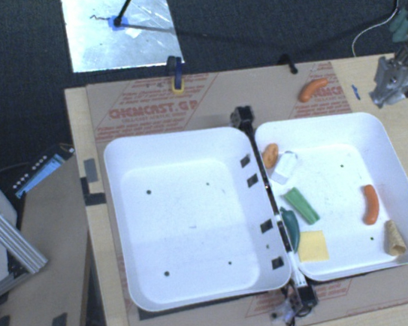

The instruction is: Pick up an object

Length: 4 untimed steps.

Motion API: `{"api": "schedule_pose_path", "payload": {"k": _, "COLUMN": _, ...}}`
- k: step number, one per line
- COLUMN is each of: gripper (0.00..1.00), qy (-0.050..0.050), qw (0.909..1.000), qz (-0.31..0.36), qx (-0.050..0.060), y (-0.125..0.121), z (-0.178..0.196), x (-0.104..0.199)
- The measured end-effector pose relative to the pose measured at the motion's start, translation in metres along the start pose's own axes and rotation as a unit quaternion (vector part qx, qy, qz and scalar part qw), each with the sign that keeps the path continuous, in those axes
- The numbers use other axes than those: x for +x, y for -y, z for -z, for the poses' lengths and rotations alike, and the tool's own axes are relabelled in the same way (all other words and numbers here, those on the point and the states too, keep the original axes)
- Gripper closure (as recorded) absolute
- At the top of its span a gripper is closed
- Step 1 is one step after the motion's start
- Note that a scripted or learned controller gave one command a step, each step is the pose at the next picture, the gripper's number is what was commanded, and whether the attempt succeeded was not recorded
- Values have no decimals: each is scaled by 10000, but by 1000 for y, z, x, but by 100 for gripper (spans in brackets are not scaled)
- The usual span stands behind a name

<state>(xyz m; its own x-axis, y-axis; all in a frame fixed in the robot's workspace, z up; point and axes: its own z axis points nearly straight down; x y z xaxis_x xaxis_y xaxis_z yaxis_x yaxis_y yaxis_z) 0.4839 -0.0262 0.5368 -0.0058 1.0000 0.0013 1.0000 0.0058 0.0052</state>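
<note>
- White plastic, two bins side by side; the left bin (189,214) lies bare, the right bin (338,147) carries the clutter
- In the right bin: an orange sausage (370,204) near the right wall; a tan piece (393,238) just below it; a green block (301,205), yellow square (312,246) and small orange piece (271,156) by the divider
- Another orange sausage (313,90) lies on the cardboard behind the bin
- The gripper (397,80) hangs at the right, beyond the bin's far corner; I cannot tell how its claw stands

Two bins (178,143) (three sausages (370,204)).
</note>
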Motion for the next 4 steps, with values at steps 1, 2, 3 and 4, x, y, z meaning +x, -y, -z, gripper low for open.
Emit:
{"api": "schedule_pose_path", "payload": {"k": 1, "gripper": 100, "qy": 5, "qw": 10000, "qz": -5, "qx": 10, "y": -3, "z": -2, "x": 10}}
{"api": "schedule_pose_path", "payload": {"k": 2, "gripper": 100, "qy": 5, "qw": 10000, "qz": -9, "qx": 11, "y": -3, "z": -2, "x": 19}}
{"api": "schedule_pose_path", "payload": {"k": 3, "gripper": 100, "qy": 4, "qw": 10000, "qz": -10, "qx": 12, "y": -3, "z": -2, "x": 32}}
{"api": "schedule_pose_path", "payload": {"k": 4, "gripper": 100, "qy": 4, "qw": 10000, "qz": -9, "qx": 13, "y": -3, "z": -2, "x": 44}}
